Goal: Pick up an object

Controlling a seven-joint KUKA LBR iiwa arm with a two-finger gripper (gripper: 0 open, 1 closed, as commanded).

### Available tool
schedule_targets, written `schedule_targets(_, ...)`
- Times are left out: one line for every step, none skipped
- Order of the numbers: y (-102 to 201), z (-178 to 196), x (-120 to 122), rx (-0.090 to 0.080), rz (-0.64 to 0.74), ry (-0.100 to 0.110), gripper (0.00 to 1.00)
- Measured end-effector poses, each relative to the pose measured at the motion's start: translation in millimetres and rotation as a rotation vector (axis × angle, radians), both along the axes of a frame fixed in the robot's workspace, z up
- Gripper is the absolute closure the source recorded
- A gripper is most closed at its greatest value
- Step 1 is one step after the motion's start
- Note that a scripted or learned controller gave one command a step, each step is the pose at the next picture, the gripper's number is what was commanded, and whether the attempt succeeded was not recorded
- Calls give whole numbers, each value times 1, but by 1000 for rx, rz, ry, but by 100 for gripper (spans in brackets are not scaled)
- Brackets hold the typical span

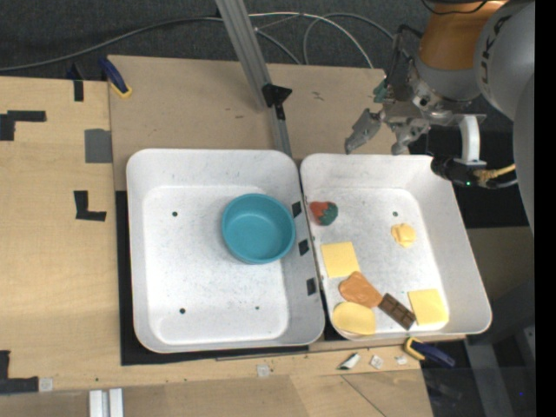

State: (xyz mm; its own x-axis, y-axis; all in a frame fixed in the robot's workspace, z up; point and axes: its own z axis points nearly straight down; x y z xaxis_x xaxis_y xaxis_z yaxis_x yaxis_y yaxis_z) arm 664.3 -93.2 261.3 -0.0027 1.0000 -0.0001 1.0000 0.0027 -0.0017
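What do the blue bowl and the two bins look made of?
Blue bowl: likely plastic, an even matte teal with a soft sheen. Left bin and right bin: seemingly moulded white plastic with rounded corners, dark specks and scuffs.

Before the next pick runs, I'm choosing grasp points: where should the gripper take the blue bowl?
Probably on the blue bowl's rim, from straight above, one finger inside and one outside. It sits upright and open in the left bin, too wide to span.

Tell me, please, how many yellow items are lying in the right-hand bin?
4: a square left of centre, a small piece toward the right, a rounded one at front, a square front right.
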Motion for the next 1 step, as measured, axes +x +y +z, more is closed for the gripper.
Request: schedule_targets(0, 0, 0, 0, 0, 0, 0)
